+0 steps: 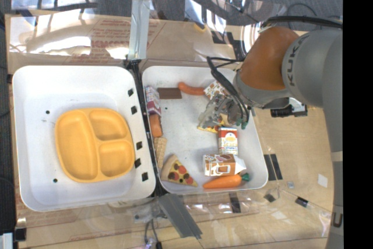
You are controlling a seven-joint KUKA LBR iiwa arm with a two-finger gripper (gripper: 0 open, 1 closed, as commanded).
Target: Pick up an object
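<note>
The right bin (256, 154) holds several toy foods. A red sausage (191, 88) and a brown bar (169, 93) lie at its far side. A pizza slice (178, 172), a brown-and-white carton (220, 165) and a carrot (224, 182) lie near the front. A small orange juice box (228, 140) stands just in front of my gripper (224, 109). The gripper hangs low over a pale yellowish packet (208, 122) in the bin's right half, and the wrist and cables hide much of it. A printed snack bag (213, 90) lies just beyond the gripper.
The left bin (29, 102) carries a yellow divided plate (93, 143). Along the right bin's left wall lie a wrapped packet (152, 100), an orange stick (155, 125) and a waffle cone (160, 150). The arm's orange band (265, 61) overhangs the right bin's far right corner.
</note>
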